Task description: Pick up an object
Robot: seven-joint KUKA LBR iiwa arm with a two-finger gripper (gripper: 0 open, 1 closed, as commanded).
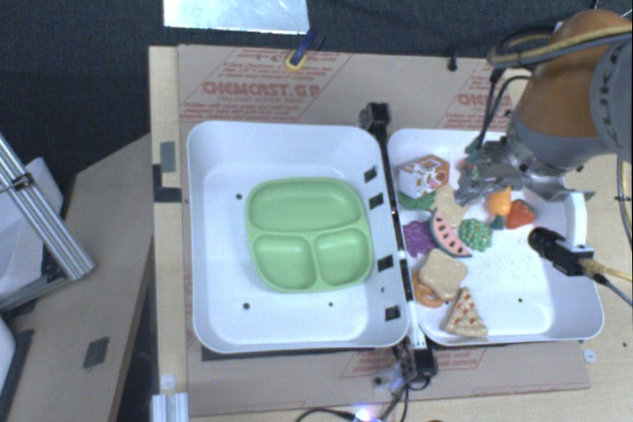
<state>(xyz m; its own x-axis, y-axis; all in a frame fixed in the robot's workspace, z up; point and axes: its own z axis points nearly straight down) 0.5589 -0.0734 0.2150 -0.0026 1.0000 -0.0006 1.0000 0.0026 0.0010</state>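
Note:
The right bin (pixel 524 311) holds several toy foods. Among them are a small carton (pixel 423 176), a watermelon slice (pixel 447 238), a green broccoli (pixel 477 234), an orange fruit (pixel 499 203) and a red piece (pixel 521 212). Nearer the front lie purple grapes (pixel 417 236), a slice of toast (pixel 444 272), a pretzel (pixel 426 293) and a pizza wedge (pixel 464 314). My gripper (pixel 474 181) hangs low over the back of this bin, just right of the carton and left of the orange fruit. Nothing shows in its grasp.
The left bin (pixel 213 212) carries a green divided plate (pixel 308 233). A black-clipped divider (pixel 386 212) separates the bins. A black cable end (pixel 556 250) juts over the right bin's right side. The arm's bulk (pixel 569 104) covers the back right corner.

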